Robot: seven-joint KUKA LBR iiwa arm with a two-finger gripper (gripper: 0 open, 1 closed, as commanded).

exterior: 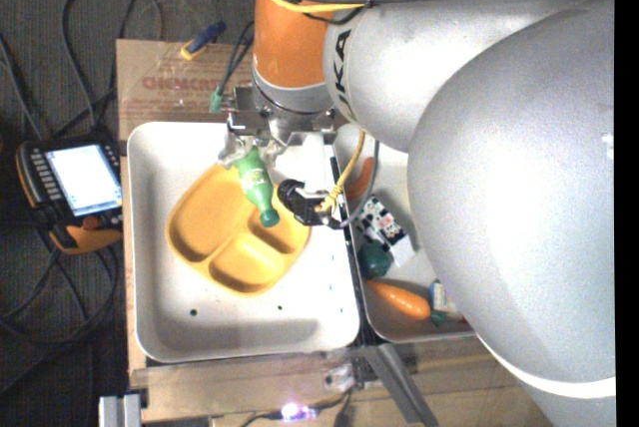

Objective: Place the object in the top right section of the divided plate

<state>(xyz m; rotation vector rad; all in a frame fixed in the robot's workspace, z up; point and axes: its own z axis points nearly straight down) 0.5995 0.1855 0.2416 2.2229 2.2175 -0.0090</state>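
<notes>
A yellow divided plate [215,230] lies tilted in the left white bin [145,245]. My gripper [246,154] hangs over the plate's upper right edge, below the orange wrist band. It is shut on a green bottle [259,188], which slants down and to the right. The bottle's darker green end [270,215] points at the plate's right-hand section and sits just above or on it; I cannot tell whether it touches.
The right bin [419,330] holds a carrot [399,300], a dark green object [374,261], a black-and-white item [385,221] and an orange piece [361,178]. A black cable loop [300,201] hangs beside the bottle. The arm's big grey body covers the right side. A tablet [80,178] lies left of the bins.
</notes>
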